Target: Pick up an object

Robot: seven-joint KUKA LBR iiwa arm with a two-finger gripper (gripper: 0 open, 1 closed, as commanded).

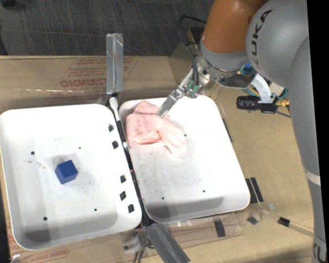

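Now the gripper (pixel 165 108) angles down into the right bin (pixel 211 153), its tip touching the top edge of the pink cloth (pixel 153 129) in that bin's far left corner. Whether it grips is unclear. A blue cube (pixel 66 171) sits in the left bin (pixel 18 139).

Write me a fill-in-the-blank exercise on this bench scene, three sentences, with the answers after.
1. The blue cube lies in the ____ bin as the camera sees it.
2. The crumpled cloth in the other bin is ____ in colour.
3. The gripper reaches down at the cloth's ____ edge in the picture.

Missing words: left; pink; upper
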